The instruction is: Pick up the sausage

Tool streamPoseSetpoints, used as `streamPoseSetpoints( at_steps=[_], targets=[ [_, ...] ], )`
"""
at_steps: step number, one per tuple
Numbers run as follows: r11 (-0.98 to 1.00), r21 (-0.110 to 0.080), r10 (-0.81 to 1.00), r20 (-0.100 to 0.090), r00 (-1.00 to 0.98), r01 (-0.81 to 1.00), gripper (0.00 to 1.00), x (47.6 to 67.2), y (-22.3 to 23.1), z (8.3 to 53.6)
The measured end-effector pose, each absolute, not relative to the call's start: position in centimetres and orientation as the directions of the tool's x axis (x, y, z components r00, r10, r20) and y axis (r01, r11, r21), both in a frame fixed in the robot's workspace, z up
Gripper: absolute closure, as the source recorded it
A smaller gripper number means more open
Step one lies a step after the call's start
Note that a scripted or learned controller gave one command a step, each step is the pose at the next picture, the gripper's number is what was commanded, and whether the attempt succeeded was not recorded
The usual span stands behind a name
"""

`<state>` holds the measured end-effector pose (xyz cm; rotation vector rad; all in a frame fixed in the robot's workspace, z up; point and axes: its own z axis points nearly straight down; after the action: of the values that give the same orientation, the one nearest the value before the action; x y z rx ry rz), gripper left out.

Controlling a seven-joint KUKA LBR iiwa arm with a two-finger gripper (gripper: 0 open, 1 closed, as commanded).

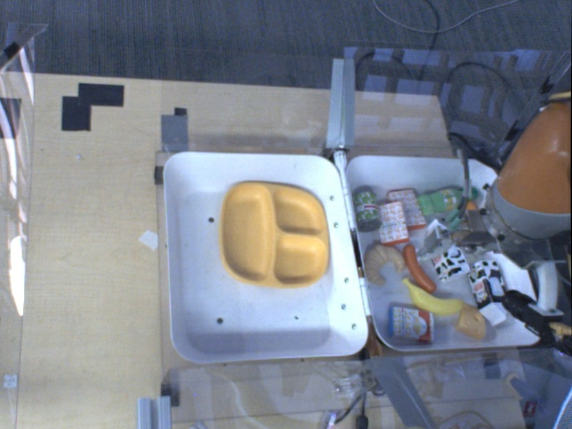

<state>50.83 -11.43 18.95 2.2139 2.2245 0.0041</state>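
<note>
The sausage (419,269), a short orange-red link, lies slanted in the middle of the right bin (375,324). It sits between a croissant (383,259) on its left and a black-and-white carton (451,264) on its right. The grey arm with its orange band (539,164) comes in from the right. My gripper (450,231) hangs low over the bin, just up and to the right of the sausage. Nothing is seen held in it.
The right bin is crowded: a banana (435,300), a small can (365,206), red-and-white packets (393,222), a green packet (440,201), a second carton (487,281) and a blue-labelled pouch (411,323). A yellow divided tray (273,232) lies in the left bin (192,311).
</note>
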Motion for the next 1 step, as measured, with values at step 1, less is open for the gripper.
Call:
streamPoseSetpoints(
  at_steps=[1],
  targets=[
    [0.087,0.003,0.996,0.000,-0.087,0.996,0.00,53.06,-9.13,10.99]
  ],
)
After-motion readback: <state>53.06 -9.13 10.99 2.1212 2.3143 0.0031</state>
